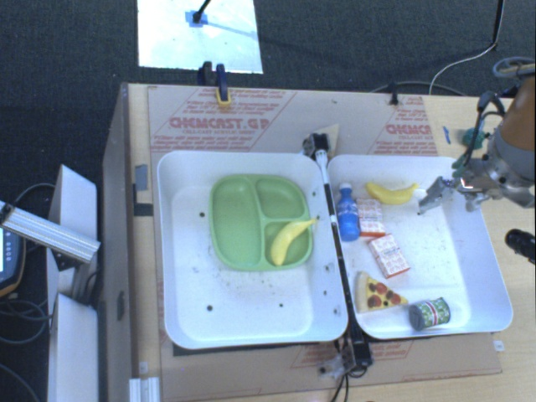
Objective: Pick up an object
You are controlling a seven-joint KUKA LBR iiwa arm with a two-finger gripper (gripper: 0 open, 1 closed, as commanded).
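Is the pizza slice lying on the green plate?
No, the pizza slice lies in the right bin beside the can, while the green plate in the left bin carries a banana.

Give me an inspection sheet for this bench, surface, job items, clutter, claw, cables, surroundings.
Surface: left bin and right bin side by side on a printed board.
Job's things: left bin holds a green plate with a banana in one compartment; right bin holds a second banana, blue bottle, two small boxes, pizza slice, can.
Clutter: clamp on the board's far edge.
Grippers: claw over the right bin's far right, nothing visibly held.
Cables: a thin cable beyond the bench; wires at left.
Surroundings: dark floor, pale sheet on it.
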